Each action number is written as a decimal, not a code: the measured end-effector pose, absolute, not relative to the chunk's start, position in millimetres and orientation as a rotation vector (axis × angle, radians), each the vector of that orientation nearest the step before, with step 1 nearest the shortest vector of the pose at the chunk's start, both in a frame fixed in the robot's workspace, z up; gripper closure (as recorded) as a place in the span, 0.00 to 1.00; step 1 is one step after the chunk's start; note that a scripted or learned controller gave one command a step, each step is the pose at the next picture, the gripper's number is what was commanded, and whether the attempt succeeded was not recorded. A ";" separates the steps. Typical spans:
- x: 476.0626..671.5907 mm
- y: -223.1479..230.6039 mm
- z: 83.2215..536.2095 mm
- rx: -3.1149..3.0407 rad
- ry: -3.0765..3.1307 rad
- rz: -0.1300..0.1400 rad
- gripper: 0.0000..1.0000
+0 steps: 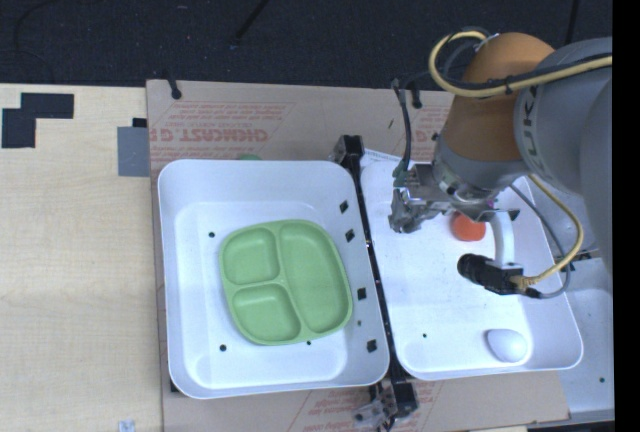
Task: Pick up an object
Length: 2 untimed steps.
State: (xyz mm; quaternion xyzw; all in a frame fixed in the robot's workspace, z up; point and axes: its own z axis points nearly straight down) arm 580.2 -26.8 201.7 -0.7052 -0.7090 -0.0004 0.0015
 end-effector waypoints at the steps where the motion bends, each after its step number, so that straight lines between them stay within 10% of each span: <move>1: 584.1 26.3 195.5 -2.215 -2.224 0.003 1.00; 2: 585.8 71.7 211.1 -2.216 -2.223 0.001 1.00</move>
